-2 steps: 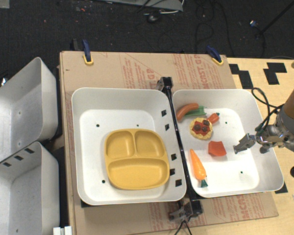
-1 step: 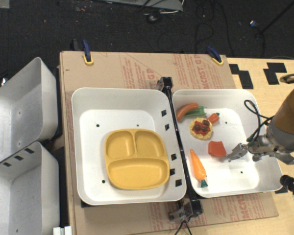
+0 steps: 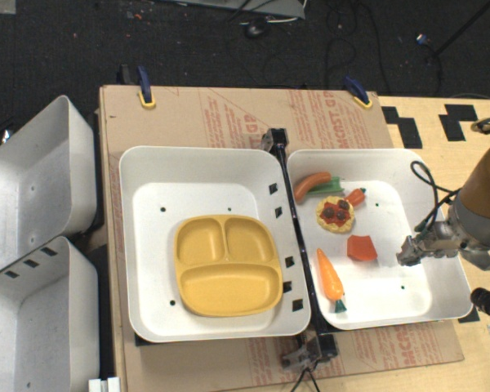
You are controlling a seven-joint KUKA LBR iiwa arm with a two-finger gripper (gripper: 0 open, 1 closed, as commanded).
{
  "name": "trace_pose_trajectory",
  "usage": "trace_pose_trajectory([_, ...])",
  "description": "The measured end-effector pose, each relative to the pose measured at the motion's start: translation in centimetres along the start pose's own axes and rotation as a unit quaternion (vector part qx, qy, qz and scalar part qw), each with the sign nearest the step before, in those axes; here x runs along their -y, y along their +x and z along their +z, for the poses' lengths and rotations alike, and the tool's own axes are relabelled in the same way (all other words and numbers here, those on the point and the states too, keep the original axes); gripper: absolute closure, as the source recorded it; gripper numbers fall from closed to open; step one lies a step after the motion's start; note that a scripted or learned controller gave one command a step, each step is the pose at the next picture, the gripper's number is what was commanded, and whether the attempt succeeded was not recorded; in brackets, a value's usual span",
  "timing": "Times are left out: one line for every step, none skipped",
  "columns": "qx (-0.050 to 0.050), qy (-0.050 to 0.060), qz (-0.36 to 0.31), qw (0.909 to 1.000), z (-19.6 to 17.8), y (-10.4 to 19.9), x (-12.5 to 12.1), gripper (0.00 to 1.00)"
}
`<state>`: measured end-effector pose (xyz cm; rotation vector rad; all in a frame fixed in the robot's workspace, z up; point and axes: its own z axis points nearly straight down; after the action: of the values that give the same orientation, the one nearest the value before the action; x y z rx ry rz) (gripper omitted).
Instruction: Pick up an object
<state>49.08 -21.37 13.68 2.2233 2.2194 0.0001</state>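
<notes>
Red print runs across the brown cardboard sheet that lies under both bins, but it sits upside down and at a slant, too faint to read with any confidence. Two clips, dark with yellow tips, pin the sheet's far edge, one on the left and one on the right.

The tool comes in from the right at the end of the grey arm, with the orange band above it. It hovers low over the right bin, near that bin's right wall, and nothing can be seen in it. Whether it is clenched or released cannot be told: the tip is small and dark against the white.

The things to be picked up all lie in the right bin, left of the tool. A red block is nearest, apart from the tool. A carrot lies toward the near edge, close to the wall between the bins. Further back sit a small tart with red berries, a small red piece with a green tip just beside it, and a sausage with a green leaf.

The left bin holds a yellow divided plate. The desk is pale wood.
</notes>
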Motion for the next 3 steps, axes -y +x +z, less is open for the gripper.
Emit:
trace_pose_trajectory([0.001, -0.002, -0.002, 1.0, -5.6, 0.9, 0.2, 1.0])
trace_pose_trajectory([0.002, -0.003, -0.002, 1.0, -11.6, 0.2, -0.4, 1.0])
trace_pose_trajectory([0.001, -0.002, -0.002, 1.0, -15.4, 0.2, -0.5, 1.0])
